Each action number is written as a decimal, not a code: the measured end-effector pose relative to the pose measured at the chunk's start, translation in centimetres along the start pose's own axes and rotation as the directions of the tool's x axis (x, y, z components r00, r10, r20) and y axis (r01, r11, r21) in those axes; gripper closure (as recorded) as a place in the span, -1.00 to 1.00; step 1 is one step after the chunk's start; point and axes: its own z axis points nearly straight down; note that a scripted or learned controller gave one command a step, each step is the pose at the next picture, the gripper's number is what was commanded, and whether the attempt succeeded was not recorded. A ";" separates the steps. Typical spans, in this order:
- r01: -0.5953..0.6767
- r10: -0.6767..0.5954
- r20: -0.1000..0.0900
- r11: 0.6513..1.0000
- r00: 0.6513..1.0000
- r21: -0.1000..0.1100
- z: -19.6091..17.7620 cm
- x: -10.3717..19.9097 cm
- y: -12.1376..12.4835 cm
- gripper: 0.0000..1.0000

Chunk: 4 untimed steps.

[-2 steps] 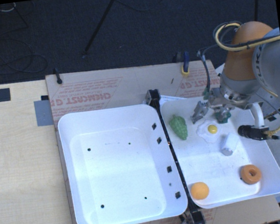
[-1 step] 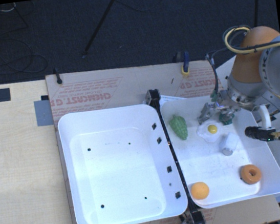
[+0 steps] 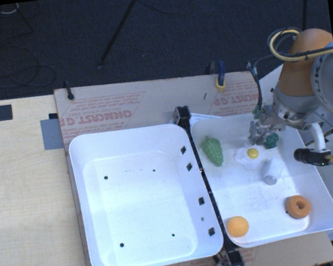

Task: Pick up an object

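While the fingers (image 3: 263, 129) hang low over the right bin (image 3: 318, 225), their opening impossible to tell, the egg (image 3: 252, 154) lies just beside them, toward the bin's middle.

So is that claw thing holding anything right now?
Gripper: cannot be told; it sits over the right bin, beside a small teal object.

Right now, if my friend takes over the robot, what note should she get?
Gripper: low over the far side of the right bin; can't tell if it's open or shut, or holding anything.
In that bin: green leafy toy, fried egg, grey cup, donut, orange ball, small teal thing beside the gripper.
Done: nothing lifted.
Left: pick up one object.
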 end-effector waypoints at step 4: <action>-0.007 0.007 0.008 1.000 1.000 -0.007 -42.6 -2.6 -0.1 -1.00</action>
